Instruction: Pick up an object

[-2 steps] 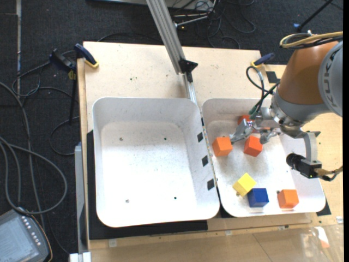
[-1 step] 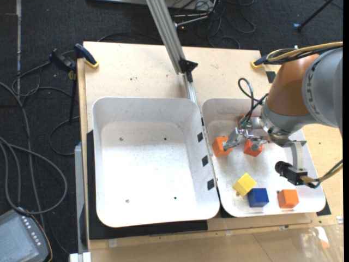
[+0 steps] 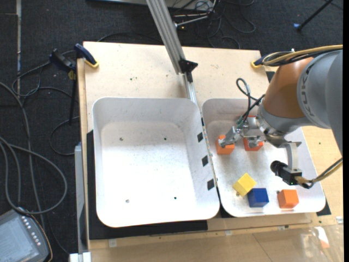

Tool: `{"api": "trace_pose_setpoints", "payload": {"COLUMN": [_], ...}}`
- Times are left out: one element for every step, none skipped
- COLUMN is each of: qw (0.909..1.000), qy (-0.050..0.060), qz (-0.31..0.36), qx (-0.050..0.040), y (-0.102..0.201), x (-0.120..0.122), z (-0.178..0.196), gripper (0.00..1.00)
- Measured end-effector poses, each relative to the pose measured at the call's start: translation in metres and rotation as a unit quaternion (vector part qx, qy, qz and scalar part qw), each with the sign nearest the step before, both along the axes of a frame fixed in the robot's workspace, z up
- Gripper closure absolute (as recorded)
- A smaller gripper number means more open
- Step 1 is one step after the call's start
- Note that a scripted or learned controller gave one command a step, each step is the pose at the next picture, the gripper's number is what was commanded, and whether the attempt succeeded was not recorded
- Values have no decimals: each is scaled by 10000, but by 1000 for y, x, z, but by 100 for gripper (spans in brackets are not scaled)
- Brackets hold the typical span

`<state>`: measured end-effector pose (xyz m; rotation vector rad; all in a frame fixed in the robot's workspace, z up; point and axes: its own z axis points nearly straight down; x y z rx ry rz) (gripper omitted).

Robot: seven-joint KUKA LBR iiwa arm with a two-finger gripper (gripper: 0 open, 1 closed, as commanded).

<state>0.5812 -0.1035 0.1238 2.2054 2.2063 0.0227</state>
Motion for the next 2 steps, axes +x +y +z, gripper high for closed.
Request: {"api": "trace_pose_setpoints", "payload": {"qw": [10000, 9999], "qy": [-12, 100], "qz": [-8, 1], "qx": [-2, 16], "y": [0, -10], "x": [1, 2], "z": [9, 67], "gripper": [100, 100]}}
